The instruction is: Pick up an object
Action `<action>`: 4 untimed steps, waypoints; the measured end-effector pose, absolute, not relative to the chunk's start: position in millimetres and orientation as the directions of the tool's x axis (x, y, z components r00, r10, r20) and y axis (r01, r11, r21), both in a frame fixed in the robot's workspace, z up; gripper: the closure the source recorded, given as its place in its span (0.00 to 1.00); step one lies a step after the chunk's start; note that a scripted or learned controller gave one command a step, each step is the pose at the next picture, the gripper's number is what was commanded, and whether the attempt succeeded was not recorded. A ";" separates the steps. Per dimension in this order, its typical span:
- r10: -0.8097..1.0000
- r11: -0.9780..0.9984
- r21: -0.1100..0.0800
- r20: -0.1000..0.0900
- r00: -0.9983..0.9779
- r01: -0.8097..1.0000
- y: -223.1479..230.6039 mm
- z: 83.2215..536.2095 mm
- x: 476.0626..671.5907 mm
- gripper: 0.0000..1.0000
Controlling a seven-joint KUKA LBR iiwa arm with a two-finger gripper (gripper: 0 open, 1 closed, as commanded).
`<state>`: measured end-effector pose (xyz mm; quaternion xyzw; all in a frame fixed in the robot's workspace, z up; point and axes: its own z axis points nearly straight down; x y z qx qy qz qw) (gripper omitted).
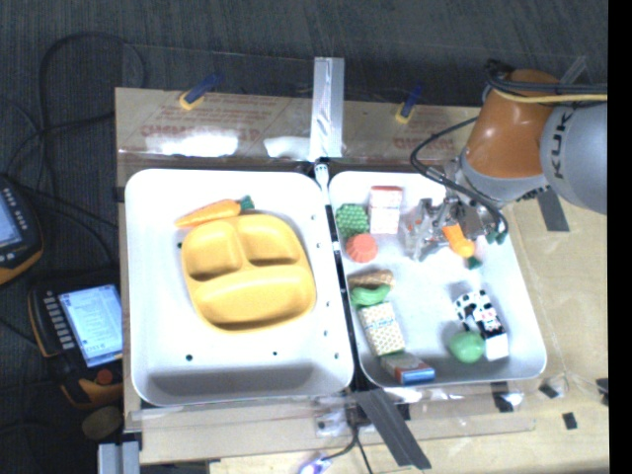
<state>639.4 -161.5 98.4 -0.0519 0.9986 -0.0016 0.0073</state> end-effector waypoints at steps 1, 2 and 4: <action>0.349 0.937 0.000 -0.002 -0.937 0.349 -133.2 232.3 670.0 1.00; 0.349 0.937 0.000 -0.001 -0.937 0.349 -133.2 232.1 669.9 0.00; 0.413 0.911 0.003 -0.009 -0.911 0.413 -151.5 88.2 643.6 0.00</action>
